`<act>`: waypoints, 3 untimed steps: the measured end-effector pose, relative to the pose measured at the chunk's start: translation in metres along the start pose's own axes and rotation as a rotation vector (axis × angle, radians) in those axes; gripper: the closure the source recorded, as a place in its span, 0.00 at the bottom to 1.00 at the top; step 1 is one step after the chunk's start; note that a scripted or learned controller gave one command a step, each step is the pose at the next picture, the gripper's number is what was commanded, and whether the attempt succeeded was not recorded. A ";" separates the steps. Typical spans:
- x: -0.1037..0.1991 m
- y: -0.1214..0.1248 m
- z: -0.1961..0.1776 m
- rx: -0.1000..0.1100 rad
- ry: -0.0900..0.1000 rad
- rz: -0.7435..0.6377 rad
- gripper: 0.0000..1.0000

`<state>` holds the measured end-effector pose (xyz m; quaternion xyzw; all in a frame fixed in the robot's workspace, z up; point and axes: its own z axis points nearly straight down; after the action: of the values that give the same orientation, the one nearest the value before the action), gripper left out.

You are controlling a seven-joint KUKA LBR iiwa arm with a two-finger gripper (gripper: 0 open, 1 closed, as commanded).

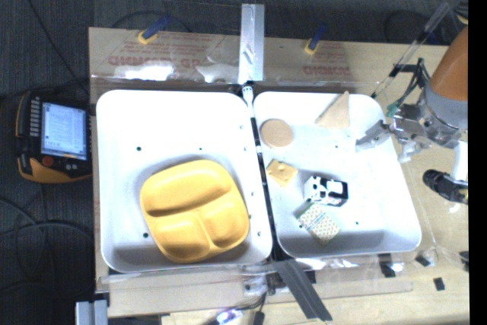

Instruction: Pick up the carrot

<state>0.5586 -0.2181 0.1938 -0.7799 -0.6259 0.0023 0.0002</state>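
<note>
Carrot: none I can identify among the right bin's (396,186) small items. Tool (380,135) hangs over that bin's right rim; whether it is spread, I cannot tell.

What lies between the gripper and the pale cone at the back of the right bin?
Nothing. In the camera view, only a short bare stretch of the right bin's white floor separates the gripper from the pale cone.
</note>
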 end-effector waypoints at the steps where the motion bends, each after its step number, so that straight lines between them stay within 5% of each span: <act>1: 0.001 0.000 -0.009 0.002 0.000 -0.002 1.00; 2: 0.027 0.107 -0.075 -0.003 -0.001 -0.115 1.00; 3: 0.027 0.107 -0.085 -0.003 -0.007 -0.117 1.00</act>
<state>0.6694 -0.2143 0.2779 -0.7419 -0.6704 0.0040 -0.0028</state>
